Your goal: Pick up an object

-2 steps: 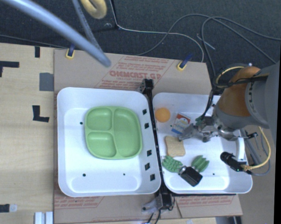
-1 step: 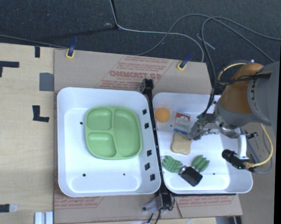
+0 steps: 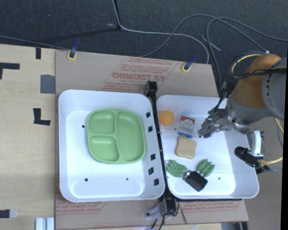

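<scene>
The pick looks barely begun: nothing hangs from the pincer point(image 3: 206, 131), and every item lies on the floor of the right bin point(image 3: 228, 158). Whether the pincer is open or closed cannot be told, since its tip is a dark, blurred cluster at this slant. It hovers over the upper middle of the right bin, with the arm point(image 3: 252, 93) entering from the right. The nearest candidate is the carton point(image 3: 186, 125), a small red, white and blue pack just to the pincer's left, near but apparently not touching. Below and left of the pincer lies the biscuit point(image 3: 186, 147), a tan slab almost touching the carton's lower edge. Farther left, near the bin's dividing wall, sits the orange ball point(image 3: 166, 118). Well below the pincer are two green pieces point(image 3: 205, 166) flanking a black block point(image 3: 196, 180) at the bin's near side. Well apart to the left, the other bin point(image 3: 71, 133) holds a green tray point(image 3: 117, 136), out of easy reach. What is left, judging from this, is everything: choosing an item, lowering onto it, closing and lifting; the carton seems the likeliest target.
</scene>
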Controlling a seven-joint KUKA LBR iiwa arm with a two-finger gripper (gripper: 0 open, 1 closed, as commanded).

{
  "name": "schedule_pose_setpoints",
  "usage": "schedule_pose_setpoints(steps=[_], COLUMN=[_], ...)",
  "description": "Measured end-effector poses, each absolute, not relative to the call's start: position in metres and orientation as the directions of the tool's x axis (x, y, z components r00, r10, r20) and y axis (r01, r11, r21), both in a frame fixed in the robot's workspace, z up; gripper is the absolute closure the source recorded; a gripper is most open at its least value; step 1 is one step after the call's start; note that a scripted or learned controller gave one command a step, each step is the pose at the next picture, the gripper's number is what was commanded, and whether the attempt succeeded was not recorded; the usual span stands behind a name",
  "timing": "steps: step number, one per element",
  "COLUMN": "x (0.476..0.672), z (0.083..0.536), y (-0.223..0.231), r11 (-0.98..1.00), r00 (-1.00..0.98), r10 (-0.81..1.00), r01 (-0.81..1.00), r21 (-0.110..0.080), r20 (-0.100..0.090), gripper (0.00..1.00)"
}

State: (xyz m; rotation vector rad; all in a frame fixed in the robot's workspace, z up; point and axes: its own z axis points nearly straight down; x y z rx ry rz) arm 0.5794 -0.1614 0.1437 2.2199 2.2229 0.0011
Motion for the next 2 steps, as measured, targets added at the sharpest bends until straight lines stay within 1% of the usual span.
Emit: schedule_pose_setpoints(steps=[1,2], x=[0.576,0.577], z=[0.187,0.229], y=[-0.162,-0.162], r11=[0.001,0.002], r00=[-0.001,-0.002], r10=[1.000,1.000], r01=[1.000,1.000], r21=[0.003,0.004], r20=[0.000,0.000], gripper=[1.00,1.00])
